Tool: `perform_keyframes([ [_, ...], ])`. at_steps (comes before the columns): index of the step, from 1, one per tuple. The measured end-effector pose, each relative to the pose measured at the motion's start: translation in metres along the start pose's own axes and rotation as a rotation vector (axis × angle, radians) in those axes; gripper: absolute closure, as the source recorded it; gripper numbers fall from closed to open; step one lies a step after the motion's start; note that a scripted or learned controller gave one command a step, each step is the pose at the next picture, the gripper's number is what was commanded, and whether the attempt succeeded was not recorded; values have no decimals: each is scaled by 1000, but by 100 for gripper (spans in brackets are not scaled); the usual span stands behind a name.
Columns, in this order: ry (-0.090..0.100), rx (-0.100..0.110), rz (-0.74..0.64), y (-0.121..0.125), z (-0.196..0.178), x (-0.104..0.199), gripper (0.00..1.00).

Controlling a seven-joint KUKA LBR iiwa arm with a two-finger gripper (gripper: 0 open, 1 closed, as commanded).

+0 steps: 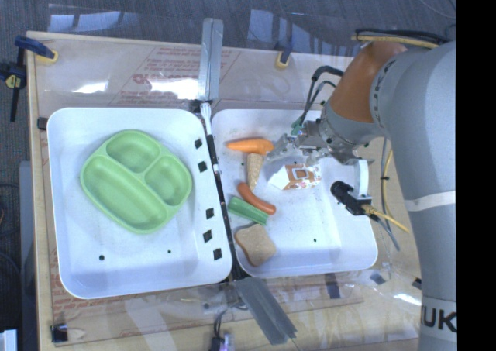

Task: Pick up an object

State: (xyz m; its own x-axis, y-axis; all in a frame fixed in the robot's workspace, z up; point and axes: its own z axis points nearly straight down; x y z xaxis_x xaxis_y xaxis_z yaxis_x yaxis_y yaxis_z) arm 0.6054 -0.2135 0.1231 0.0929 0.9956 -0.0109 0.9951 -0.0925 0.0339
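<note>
Overhead slanted view of desk w/ two shallow white bins side by side. Landmark: the right bin.

Left bin, touching the right bin's left wall: holds a green divided plate w/ three compartments, lying flat, tilted diagonally.

Inside right bin, left half, items run top to bottom:
- orange carrot, lying across, nearest the bin's top-left corner;
- tan cone-shaped piece, just below the carrot and touching or nearly touching it;
- orange-red sausage-like piece, below the cone;
- green stick-shaped piece, just beside the sausage piece, partly overlapping it;
- brown bread-slice piece, near the bin's bottom-left corner.

Centre of right bin: flat white packet w/ orange print, right of the cone.

Arm: grey, orange band above wrist, enters over the bin's right wall. Gripper hangs low over the bin's upper middle, directly above the packet's top edge, right of the carrot's tip. Jaws: state cannot be told, as the fingertips blur into the wrist hardware and the packet; no object seen between them.

Black cable fitting sits over the bin's right side, below the wrist.
</note>
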Motion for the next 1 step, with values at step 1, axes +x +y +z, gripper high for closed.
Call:
perform_keyframes([
  [1, -2, -7, -103, -28, 13, 1, 0],
])
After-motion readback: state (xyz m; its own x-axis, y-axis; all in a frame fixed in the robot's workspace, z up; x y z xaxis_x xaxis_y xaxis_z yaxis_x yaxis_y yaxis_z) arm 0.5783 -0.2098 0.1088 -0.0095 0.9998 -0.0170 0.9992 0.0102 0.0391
